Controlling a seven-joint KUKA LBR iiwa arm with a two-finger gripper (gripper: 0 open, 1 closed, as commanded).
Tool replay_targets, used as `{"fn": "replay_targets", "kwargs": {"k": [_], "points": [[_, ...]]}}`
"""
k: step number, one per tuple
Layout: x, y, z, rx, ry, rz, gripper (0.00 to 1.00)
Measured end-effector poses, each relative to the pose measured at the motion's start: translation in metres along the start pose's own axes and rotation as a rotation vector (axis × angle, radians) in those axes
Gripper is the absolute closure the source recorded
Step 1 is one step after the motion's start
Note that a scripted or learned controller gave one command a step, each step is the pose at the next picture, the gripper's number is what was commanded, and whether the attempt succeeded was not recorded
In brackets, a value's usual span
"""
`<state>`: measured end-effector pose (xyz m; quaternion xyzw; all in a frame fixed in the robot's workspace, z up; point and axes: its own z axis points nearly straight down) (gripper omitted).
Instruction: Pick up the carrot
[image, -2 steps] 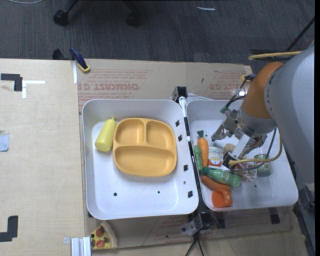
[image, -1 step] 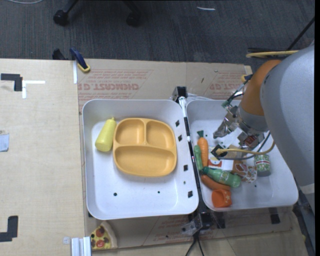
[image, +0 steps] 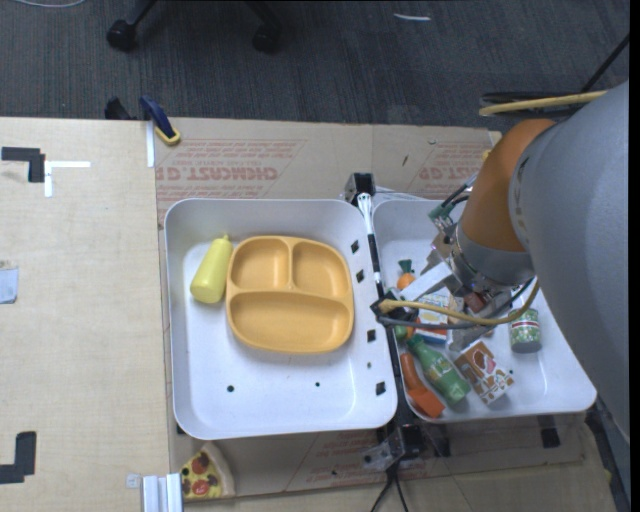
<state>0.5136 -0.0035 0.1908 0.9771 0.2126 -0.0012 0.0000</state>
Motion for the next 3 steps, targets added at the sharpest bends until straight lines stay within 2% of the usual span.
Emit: {"fn": "replay_targets", "kwargs": {"k": [1, 2, 3], "points": [[0.034, 0.046, 0.000, -0.001, -0.002, 0.222, 0.00], [0.010, 0.021, 0.000, 0.001, -0.002, 0.228, 0.00], [0.004, -0.018, 0.000, 0.001, -0.001, 0.223, 0.00]]}}
